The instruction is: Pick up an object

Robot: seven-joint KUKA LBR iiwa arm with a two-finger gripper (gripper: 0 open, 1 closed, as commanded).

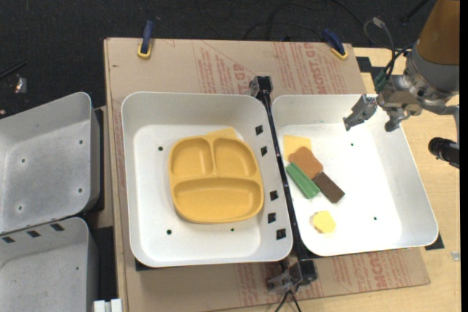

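Single-arm scene, viewed from above. The pincer (374, 115) hangs over the upper right corner of the right bin (398, 179), its 2 fingers spread apart with nothing between them. Below and to its left lie the candidate objects: a yellow block (295, 144), an orange-brown block (306, 162), a green bar (302, 180), a dark brown bar (329, 188) and a small yellow piece (323, 222). Further left, the left bin (142, 179) holds a yellow divided tray (216, 180). Both bins rest on the cardboard-covered tabletop (190, 62).
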